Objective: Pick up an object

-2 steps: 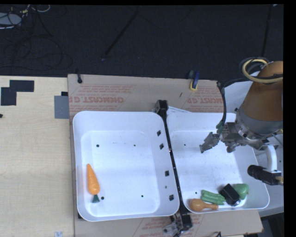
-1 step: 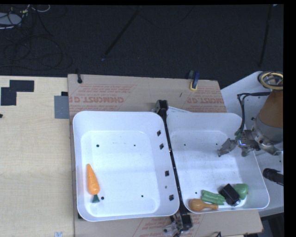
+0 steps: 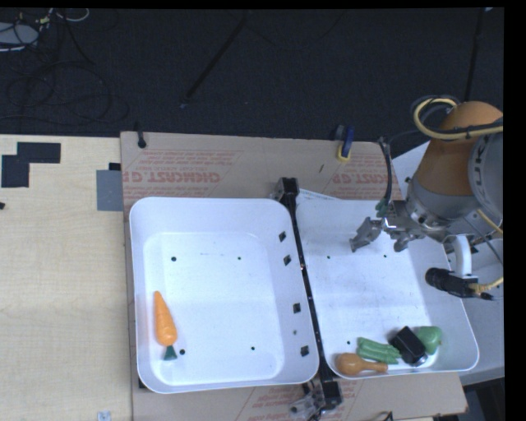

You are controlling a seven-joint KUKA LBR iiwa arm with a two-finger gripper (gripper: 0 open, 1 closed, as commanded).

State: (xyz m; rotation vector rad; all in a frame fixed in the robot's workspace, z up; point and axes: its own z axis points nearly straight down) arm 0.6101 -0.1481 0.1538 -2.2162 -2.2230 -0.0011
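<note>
Gripper [image 3: 380, 233] spread over right bin [image 3: 329, 329]; carrot [image 3: 164, 319] in left bin [image 3: 205, 215].

A pale wooden worktop [image 3: 57, 288] is lying under a brown cardboard sheet [image 3: 214, 164], while dark carpeted floor [image 3: 246, 66] is stretching behind, trailing cables [image 3: 49, 25].

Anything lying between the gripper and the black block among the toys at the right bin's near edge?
No: in the camera view, just bare white bin floor separates the gripper from the black block.
</note>
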